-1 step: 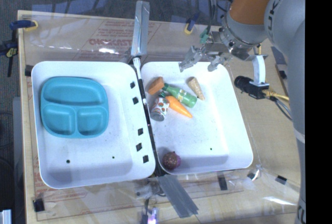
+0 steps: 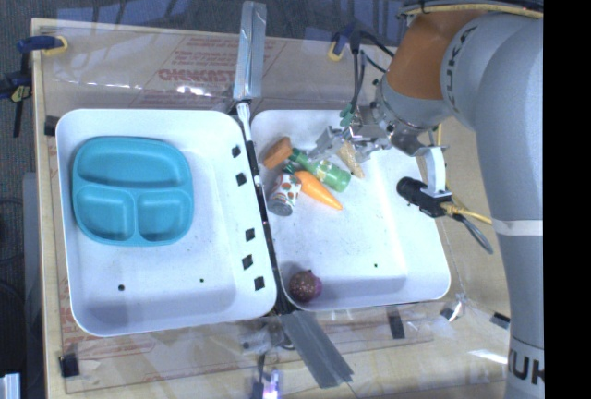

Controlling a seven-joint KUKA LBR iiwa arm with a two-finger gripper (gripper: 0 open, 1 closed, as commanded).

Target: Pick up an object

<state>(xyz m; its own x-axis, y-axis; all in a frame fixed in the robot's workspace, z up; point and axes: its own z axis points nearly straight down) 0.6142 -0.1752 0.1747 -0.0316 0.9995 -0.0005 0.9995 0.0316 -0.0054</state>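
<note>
At the far left edge a blue-handled clamp (image 2: 39, 44) grips the bench (image 2: 138, 65), whose clear sheet covers red printed lettering too blurred to read. The left bin (image 2: 138, 296), a shallow white tray with rounded corners and a smooth matte floor, holds a teal plastic plate (image 2: 132, 189) divided into three compartments (one wide one at the far side, two smaller ones nearer). A metal strip (image 2: 249, 51) runs away from the seam between the two bins on the far side.

The right bin (image 2: 388, 249), of the same white make, carries a cluster of things in its far left part: an orange-brown rounded piece (image 2: 276, 152), a small printed can (image 2: 285, 191) lying beside it with a label too small to read, a tapered orange carrot (image 2: 319, 191) lying at a slant, and a green bottle-shaped object (image 2: 328, 171) just beyond the carrot. A dark reddish round object (image 2: 305, 285) sits apart at the bin's near left corner.

The gripper (image 2: 355, 143) hangs over the far side of that cluster, close to the green piece; whether its fingers stand apart or together I cannot tell. The grey arm (image 2: 517, 139), with its orange band (image 2: 425, 55), fills the right.
</note>
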